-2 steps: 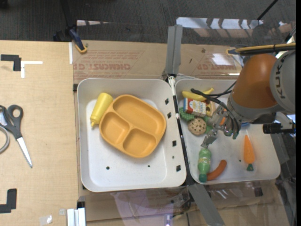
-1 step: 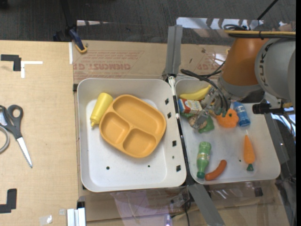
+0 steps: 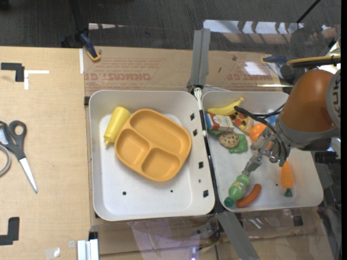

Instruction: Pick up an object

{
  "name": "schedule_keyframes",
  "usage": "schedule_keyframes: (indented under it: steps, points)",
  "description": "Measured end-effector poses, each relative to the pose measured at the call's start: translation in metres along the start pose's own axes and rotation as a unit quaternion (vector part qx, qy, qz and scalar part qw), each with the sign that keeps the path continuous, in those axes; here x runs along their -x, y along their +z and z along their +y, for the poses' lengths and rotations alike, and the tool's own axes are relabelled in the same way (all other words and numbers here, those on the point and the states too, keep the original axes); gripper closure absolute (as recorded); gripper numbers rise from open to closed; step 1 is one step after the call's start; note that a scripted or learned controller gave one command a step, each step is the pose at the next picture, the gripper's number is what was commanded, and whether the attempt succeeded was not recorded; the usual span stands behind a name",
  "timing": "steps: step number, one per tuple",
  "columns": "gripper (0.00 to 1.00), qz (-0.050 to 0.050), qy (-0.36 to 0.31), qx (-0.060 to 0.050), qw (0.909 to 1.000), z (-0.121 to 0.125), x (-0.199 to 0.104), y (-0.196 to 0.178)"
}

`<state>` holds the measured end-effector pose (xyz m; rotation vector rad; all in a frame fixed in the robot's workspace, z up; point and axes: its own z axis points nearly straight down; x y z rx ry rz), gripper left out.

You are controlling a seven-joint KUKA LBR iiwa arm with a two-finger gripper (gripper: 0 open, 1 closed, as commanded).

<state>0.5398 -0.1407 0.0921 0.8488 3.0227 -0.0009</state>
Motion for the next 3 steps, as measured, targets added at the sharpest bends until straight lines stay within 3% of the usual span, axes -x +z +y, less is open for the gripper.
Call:
schedule_keyframes:
  steps: [1,2,3]
  points:
    - [0.00,0.002,0.049,-0.001,0.9988,0.061,0.087,0.000]
    - [0.00,-0.001,0.044,0.000,0.9990,-0.016,0.063,-0.001]
    - [1.00,-0.003,0.043,0.001,0.9991,-0.015,0.064,-0.011]
